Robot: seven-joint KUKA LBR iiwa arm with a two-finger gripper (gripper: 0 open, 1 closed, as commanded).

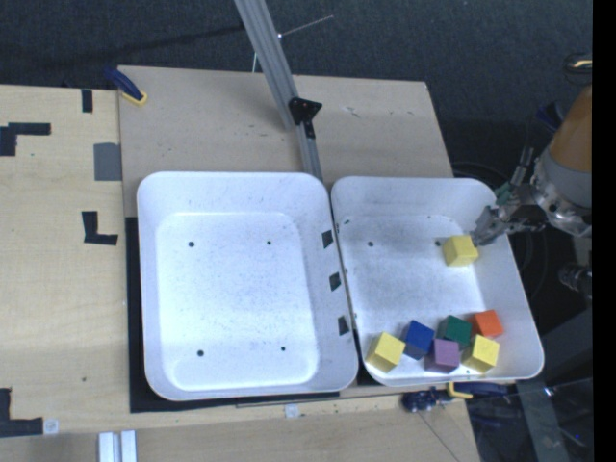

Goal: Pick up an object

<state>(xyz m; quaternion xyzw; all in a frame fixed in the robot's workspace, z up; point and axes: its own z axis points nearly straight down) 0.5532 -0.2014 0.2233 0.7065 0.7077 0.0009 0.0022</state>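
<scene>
A yellow cube point(460, 250) lies alone on the floor of the right bin point(404, 189), near its right wall. My gripper point(488, 225) reaches in over that wall and sits just up and to the right of the cube, close to its top corner. The cube rests on the bin floor and is not lifted. Along the bin's front edge sits a cluster of cubes: yellow point(387, 350), blue point(418, 338), green point(454, 330), purple point(446, 353), orange point(488, 323) and another yellow point(483, 352).
The left bin point(231, 287) stands beside the right one, their rims touching. A slanted metal pole point(274, 56) crosses the bench from the top down to the bins' shared back corner. Small clamps sit at the bench's back left point(127, 85) and front point(433, 398).
</scene>
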